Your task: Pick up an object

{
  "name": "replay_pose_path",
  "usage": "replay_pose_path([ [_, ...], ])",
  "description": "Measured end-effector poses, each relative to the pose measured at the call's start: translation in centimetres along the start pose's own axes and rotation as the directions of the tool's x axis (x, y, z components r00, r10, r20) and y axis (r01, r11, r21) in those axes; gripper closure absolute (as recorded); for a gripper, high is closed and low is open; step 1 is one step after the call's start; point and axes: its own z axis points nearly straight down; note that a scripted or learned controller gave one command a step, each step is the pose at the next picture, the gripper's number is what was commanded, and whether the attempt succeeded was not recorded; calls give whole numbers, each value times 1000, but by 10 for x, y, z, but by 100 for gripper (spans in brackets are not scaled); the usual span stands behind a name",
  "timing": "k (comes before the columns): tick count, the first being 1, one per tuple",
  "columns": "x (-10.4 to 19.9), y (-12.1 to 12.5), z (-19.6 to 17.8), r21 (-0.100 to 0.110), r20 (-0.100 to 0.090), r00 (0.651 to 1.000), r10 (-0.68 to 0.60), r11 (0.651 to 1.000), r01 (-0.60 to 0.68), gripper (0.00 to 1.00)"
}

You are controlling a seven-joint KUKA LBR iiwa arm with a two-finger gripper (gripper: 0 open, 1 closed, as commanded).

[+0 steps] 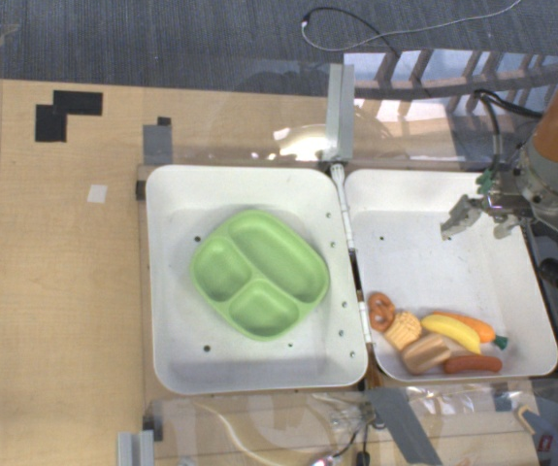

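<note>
We see the gripper [480, 217] over the far right part of the right bin [395, 260], close to its right wall, and its two fingers are spread apart with nothing between them; one finger [456, 219] points toward the left and the other one is nearer to the wrist. All things that can be picked lie well apart from the jaws, toward the near edge of the same bin, in one small group. Nearest to the jaws in this group is the yellow banana [453, 331], and an orange carrot [473, 326] with a green end lies just behind it, touching it as far as we can tell. More to the left of the jaws is the pretzel [381, 311], and beside it a piece of corn [404, 329]. A brown bread roll [426, 353] and a red sausage [472, 364] lie at the near wall (the farthest from the jaws). In the left bin [177, 357], far to the left of the jaws, rests a green plate [259, 274] with three compartments. A black cable [395, 32] lies on the grey floor beyond the bins.
</note>
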Motion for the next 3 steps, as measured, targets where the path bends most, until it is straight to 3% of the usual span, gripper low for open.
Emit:
replay_pose_path([
  [1,86,4,41,3,0,942,336,942,-336,0],
  [2,8,25,103,2,1,901,434,901,-434,0],
  [3,-59,57,92,-2,0,903,430,903,-430,0],
])
